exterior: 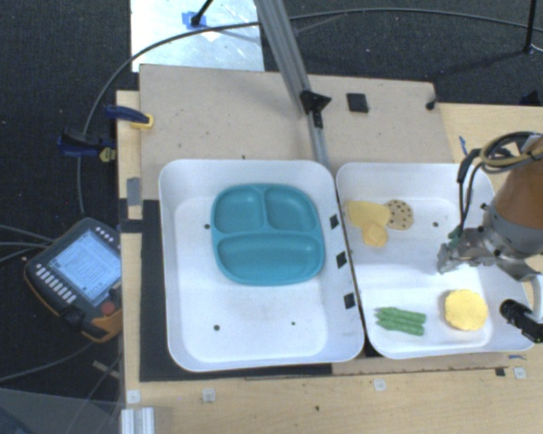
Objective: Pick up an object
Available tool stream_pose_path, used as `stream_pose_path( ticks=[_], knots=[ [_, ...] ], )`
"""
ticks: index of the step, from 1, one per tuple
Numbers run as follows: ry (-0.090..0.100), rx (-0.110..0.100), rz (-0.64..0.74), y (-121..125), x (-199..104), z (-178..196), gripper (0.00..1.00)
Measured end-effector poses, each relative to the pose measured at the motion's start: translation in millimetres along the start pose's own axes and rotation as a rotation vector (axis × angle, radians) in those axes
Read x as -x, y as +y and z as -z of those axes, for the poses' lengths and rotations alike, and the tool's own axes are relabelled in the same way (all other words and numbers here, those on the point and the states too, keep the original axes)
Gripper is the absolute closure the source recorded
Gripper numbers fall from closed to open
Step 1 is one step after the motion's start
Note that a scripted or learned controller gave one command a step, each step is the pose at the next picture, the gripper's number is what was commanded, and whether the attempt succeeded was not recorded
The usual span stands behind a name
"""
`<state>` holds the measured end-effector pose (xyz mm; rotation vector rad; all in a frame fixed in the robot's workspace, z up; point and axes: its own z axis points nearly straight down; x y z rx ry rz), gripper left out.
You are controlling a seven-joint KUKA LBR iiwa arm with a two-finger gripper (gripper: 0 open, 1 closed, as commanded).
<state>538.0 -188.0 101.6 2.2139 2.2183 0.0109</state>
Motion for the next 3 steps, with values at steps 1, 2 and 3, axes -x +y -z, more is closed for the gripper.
stream_pose_path(
  ticks=[1, 2, 3],
  knots=[
    [-0.002, -0.003, 0.003, 3, 0, 65, 1.00],
    [-0.002, -0.003, 0.003, 6, 1, 119, 1.00],
    [0.002, -0.009, 0.007, 2, -48, 111, 1.00]
  ],
)
